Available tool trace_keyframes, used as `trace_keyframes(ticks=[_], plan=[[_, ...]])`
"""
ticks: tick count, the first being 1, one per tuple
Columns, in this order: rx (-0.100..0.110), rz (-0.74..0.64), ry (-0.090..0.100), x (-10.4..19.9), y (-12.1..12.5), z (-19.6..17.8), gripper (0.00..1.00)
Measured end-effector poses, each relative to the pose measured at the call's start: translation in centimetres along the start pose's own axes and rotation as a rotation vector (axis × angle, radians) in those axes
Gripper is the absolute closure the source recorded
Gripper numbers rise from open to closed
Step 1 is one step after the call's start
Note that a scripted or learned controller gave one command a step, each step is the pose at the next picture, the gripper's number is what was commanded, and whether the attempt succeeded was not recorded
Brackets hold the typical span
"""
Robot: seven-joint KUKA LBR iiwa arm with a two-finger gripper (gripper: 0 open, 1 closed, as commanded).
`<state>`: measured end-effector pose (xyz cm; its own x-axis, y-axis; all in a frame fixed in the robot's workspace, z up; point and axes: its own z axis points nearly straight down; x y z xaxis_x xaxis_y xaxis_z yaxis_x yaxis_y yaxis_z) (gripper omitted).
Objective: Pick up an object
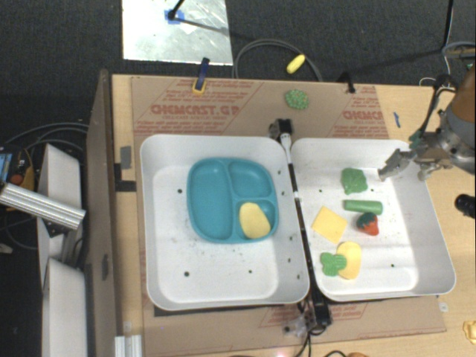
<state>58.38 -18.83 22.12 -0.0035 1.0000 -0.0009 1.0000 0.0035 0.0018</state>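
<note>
I hold the gripper (pixel 402 163) above the right bin's (pixel 431 222) far edge, fingers spread and holding nothing. Nearest is the green lump (pixel 354 180), lying apart from the other pieces; I'd centre over it, then descend straight.

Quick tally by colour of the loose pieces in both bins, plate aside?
Yellow: 3, one on the blue plate at, a flat square, a rounded piece
Green: 3, at
Red: 1
Total: 7
</note>
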Motion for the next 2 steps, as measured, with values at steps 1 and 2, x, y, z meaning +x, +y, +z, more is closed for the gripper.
trace_keyframes(ticks=[1,2], plan=[[-0.006,-0.008,0.001,6.6,7.9,8.5,0.0],[0.002,0.004,0.0,3.2,7.0,13.9,0.0]])
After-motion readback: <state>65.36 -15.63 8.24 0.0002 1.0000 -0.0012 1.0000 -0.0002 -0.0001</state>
